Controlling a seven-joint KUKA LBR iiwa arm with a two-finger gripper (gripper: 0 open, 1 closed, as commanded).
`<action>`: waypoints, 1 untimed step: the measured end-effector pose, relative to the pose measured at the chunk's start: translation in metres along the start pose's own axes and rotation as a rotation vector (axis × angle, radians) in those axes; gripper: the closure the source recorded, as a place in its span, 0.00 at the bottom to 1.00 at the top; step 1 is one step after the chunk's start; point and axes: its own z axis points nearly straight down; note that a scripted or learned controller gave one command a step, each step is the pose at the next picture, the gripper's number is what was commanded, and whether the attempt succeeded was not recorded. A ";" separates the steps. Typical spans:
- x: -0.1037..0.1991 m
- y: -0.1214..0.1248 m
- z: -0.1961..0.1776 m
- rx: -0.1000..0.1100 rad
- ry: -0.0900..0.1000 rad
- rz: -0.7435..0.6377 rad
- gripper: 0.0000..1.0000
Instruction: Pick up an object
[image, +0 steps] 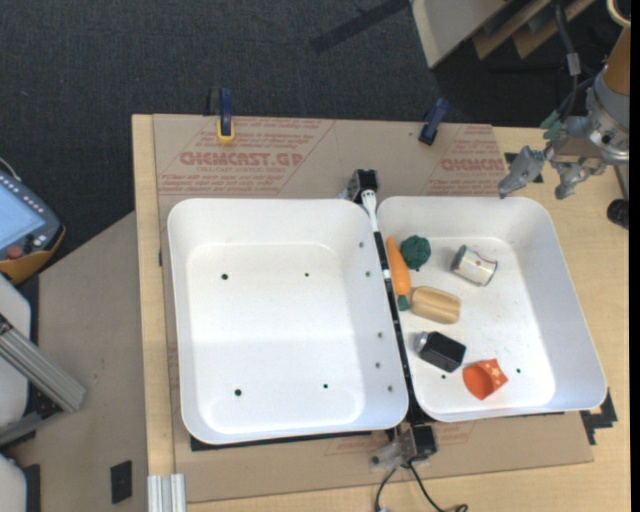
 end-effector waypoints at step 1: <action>-0.013 -0.009 -0.240 -0.022 -0.008 -0.001 0.00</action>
